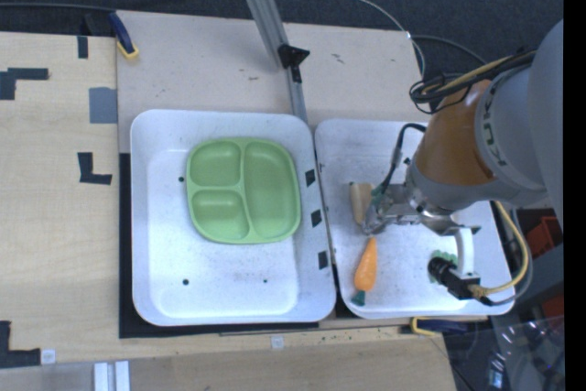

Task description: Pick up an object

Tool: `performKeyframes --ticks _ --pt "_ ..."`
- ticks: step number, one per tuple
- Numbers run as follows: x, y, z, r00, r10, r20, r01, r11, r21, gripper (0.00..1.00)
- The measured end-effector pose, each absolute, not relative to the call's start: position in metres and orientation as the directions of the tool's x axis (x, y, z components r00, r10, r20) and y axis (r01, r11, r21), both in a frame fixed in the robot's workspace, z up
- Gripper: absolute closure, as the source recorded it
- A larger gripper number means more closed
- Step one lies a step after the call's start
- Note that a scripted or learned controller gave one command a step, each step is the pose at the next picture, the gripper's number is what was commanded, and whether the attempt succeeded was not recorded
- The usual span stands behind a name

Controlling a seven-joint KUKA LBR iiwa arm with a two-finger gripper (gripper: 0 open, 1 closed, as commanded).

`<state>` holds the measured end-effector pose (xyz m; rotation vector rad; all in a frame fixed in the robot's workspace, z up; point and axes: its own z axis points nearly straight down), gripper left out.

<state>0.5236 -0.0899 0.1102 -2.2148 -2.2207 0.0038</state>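
A: Carrot (366, 266), the toy one with the green tip, lies in the right bin (412, 302), near its front wall, just beside the divider between the bins. Start on the left, though: what sits there?

B: The left bin (156, 288) bears a green divided plate (244, 190), flat, three compartments up, nothing in them. It looks like a spot to set things on, but the task only asks for a pick.

A: And moving right?

B: Past the carrot there is a tan block-like piece (359, 197) standing near the middle of the right bin. The gripper (377, 217) hangs low just beside it, between that piece and the carrot's orange end.

A: Has it hold of either?

B: I cannot tell. The wrist and the orange band cover the claw from above, so how wide it stands is hidden, and nothing shows clamped in it.

A: Why so low?

B: My guess: it is lined up for a grab at one of the two.
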Motion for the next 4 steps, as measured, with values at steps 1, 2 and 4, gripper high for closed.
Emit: performKeyframes --ticks 1,2,4 --pt "0.529 -0.095 0.17 -0.001 1.0 -0.001 1.0 0.001 0.004 1.0" --pt "0.529 -0.086 0.217 -0.002 1.0 0.0 1.0 0.002 0.003 1.0" --pt "0.522 -0.025 0.246 -0.008 1.0 0.002 1.0 0.008 -0.002 1.0"
